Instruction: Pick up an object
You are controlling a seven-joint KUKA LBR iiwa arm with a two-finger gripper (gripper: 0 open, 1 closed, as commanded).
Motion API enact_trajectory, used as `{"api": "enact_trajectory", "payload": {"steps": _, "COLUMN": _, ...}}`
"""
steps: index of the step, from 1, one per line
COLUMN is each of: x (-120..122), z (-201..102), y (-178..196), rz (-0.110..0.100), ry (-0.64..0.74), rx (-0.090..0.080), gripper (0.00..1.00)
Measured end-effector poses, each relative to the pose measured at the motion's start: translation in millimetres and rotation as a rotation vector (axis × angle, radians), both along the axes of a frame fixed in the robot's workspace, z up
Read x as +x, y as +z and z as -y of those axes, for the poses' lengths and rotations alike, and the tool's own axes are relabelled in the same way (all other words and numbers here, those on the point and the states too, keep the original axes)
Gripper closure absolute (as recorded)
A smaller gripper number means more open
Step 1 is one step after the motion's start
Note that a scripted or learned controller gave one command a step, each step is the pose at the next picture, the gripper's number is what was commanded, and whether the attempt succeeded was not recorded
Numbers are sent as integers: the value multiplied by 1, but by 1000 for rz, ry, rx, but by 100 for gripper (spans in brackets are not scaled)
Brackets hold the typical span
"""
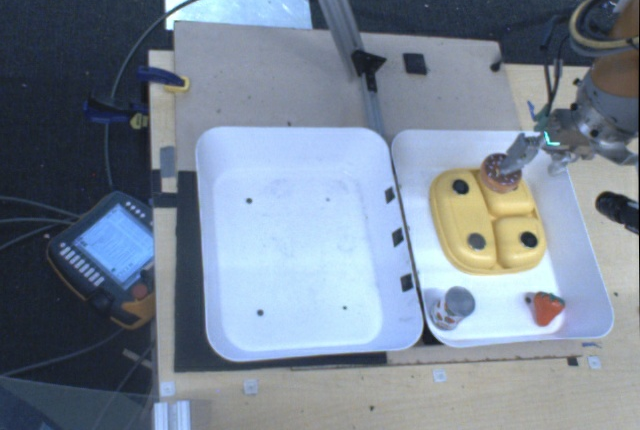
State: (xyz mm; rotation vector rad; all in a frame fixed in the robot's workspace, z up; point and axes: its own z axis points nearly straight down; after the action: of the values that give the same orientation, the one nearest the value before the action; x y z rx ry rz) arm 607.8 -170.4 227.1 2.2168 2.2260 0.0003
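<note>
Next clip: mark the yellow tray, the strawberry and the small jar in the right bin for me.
yellow tray [487, 223]: camera view, on its central ridge.
strawberry [546, 308]: camera view, on its red body, near the bin's front right corner.
small jar [453, 306]: camera view, on its grey lid.

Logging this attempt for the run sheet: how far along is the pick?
Done: the gripper has reached the right bin, beside the small brown item on the yellow tray. In hand: nothing visibly held. Left: grasp and lift; the orange toy and small can lie untouched.
</note>
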Motion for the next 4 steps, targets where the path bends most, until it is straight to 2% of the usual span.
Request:
{"api": "enact_trajectory", "payload": {"steps": 1, "x": 0, "z": 0, "y": 1, "rz": 2, "ry": 0, "rx": 0, "gripper": 0}}
{"api": "enact_trajectory", "payload": {"steps": 2, "x": 4, "z": 3, "y": -61, "rz": -3, "ry": -2, "rx": 0, "gripper": 0}}
{"api": "enact_trajectory", "payload": {"steps": 3, "x": 1, "z": 2, "y": -96, "rz": 11, "ry": 1, "rx": -3, "gripper": 0}}
{"api": "enact_trajectory", "payload": {"steps": 4, "x": 2, "z": 2, "y": -101, "rz": 15, "ry": 1, "rx": -3, "gripper": 0}}
